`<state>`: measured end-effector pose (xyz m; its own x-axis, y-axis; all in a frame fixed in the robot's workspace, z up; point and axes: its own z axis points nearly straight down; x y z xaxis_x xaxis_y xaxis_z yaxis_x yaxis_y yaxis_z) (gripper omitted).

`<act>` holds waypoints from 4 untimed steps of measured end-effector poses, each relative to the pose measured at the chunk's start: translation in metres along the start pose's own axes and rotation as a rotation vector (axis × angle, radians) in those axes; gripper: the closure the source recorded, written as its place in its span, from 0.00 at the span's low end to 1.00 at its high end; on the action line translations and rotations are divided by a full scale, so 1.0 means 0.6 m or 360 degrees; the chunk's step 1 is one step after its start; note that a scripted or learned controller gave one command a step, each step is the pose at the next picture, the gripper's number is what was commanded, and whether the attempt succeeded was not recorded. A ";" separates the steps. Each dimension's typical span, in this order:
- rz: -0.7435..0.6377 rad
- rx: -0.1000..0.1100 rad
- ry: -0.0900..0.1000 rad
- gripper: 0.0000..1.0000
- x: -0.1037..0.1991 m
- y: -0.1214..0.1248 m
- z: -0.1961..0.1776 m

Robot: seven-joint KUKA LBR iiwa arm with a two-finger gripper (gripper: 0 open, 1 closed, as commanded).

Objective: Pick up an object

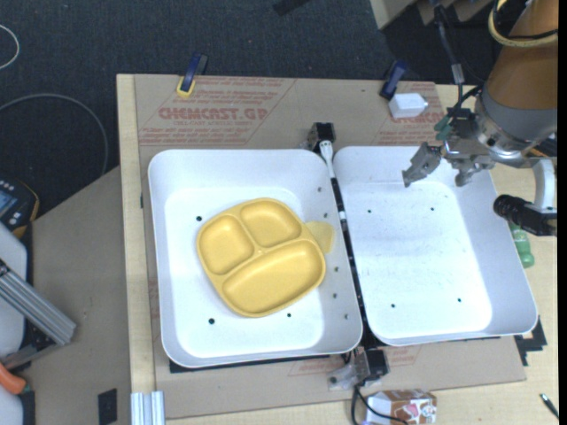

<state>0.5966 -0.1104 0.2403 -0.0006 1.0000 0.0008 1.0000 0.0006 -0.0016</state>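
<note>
1. Currently your gripper [440,168] hangs with fingers spread and nothing between them, over the right bin's [443,326] far edge.
2. Your only pickable object, the yellow divided plate [260,257], lies flat in the left bin [177,326], well apart.
3. Expect a reach leftward across the divider, since the plate's raised rim offers the likeliest grip.

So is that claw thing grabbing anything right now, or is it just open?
Gripper: open, jaws spread apart with nothing between them, over the far end of the right bin. The yellow plate lies in the left bin.
</note>
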 end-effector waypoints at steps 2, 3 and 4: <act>-0.0006 -0.0010 -0.0001 0.00 0.125 -0.195 -0.303; -0.0015 -0.0021 0.0003 0.00 0.272 -0.195 -0.444; -0.0002 -0.0012 -0.0002 1.00 0.265 -0.195 -0.454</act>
<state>0.4801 0.0482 0.5130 -0.0018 1.0000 -0.0005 1.0000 0.0018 0.0057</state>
